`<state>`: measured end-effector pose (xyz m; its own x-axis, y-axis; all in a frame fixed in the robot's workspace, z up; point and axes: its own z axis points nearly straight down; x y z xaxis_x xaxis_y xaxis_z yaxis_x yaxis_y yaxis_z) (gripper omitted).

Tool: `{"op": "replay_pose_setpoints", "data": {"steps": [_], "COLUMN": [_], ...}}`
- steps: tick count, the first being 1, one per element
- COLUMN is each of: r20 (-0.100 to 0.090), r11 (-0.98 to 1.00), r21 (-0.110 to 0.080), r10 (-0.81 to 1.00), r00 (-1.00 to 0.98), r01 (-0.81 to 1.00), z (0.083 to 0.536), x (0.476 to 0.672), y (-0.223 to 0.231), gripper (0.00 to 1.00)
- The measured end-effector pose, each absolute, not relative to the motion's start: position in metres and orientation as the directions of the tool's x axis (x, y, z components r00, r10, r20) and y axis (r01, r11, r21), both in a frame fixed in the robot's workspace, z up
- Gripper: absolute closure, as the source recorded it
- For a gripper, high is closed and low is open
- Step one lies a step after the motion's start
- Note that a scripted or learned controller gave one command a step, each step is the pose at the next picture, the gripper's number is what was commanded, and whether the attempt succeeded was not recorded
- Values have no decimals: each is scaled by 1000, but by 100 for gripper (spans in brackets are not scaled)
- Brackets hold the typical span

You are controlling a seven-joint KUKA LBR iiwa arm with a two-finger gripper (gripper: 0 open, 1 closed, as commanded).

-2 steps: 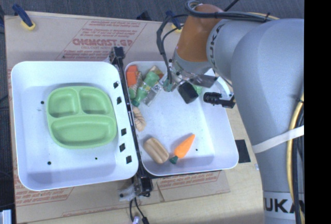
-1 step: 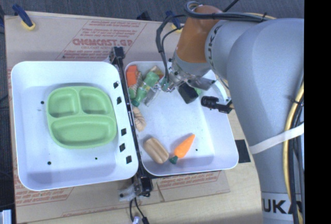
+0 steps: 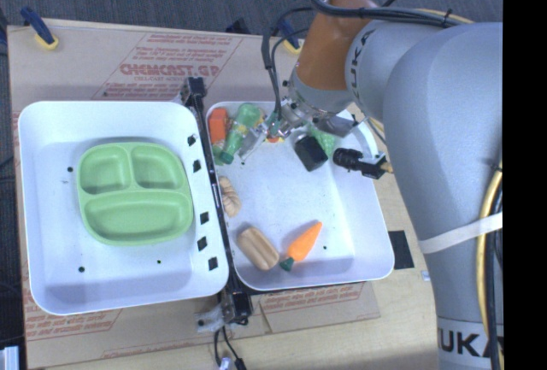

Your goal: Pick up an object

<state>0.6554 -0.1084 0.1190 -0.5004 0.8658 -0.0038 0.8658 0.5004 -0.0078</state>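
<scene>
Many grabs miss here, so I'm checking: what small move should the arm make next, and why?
Probably ease the gripper straight down toward the green bottle. It hangs beside the cluster at the right bin's far end, and nothing visibly sits between its fingers.

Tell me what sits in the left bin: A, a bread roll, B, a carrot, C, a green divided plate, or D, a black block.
C: the green divided plate lies alone in the left bin, while the carrot and the bread roll lie in the right bin.
</scene>
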Motion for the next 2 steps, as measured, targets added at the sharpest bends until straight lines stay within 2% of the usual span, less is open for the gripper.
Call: {"op": "replay_pose_setpoints", "data": {"steps": [1, 2], "r20": [-2, 3], "r11": [726, 742], "r21": [0, -3], "r10": [687, 670], "r00": [-726, -742], "r01": [687, 670], "z": [193, 104], "x": [657, 572], "y": [-81, -113], "gripper": [0, 0]}}
